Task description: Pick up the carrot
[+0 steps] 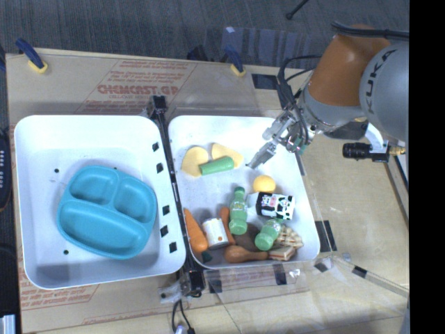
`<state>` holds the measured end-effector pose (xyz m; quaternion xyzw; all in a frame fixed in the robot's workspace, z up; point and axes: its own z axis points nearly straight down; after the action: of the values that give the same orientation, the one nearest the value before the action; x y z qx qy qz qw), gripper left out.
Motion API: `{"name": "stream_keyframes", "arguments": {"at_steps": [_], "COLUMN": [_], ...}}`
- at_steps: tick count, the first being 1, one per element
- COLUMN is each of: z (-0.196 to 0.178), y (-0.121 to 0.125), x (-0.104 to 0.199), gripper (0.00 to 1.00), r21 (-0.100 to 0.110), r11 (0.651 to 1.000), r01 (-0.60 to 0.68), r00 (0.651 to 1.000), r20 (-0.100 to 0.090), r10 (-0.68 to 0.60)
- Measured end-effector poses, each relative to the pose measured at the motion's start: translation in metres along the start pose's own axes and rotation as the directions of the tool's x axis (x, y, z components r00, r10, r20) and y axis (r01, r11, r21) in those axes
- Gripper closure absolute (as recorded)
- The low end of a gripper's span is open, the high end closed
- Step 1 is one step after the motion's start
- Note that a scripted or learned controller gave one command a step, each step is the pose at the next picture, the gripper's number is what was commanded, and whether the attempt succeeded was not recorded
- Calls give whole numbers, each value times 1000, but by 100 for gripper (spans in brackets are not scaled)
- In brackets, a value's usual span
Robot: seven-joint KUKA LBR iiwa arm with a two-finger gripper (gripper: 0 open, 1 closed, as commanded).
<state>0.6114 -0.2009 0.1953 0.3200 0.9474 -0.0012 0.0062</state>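
Poised above the upper right corner of the right-hand bin (182,127), your gripper (268,147) hangs from the grey arm (348,68) with nothing visibly between its fingers; whether those fingers are spread or closed cannot be told from this slanted overhead view. Your target, the carrot (195,232), lies at the opposite side of the same bin, stretched along the left wall near the front corner, its orange length running roughly parallel to the divider between the two bins. It sits well apart from the gripper, diagonally across the clutter: the yellow pieces and green cylinder (216,165) near the back, the green bottle (238,212), the lemon (263,184) and the black-and-white carton (275,205) in the middle. You would do well to travel high over these, then descend only once you are above the carrot's middle, with the fingers turned to close across its narrow width, not along it. Watch the wall: the carrot seems to rest just beside it, and the small white can (215,232) crowds its other side, leaving little room for a finger. The blue divided plate (106,209) in the left bin (28,134) plays no part.
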Motion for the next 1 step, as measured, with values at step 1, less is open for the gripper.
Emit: {"name": "stream_keyframes", "arguments": {"at_steps": [1], "z": [85], "y": [-19], "x": [11], "gripper": [0], "r21": [-2], "r11": [1000], "r01": [28], "r00": [1000], "r20": [0], "r10": [-28]}}
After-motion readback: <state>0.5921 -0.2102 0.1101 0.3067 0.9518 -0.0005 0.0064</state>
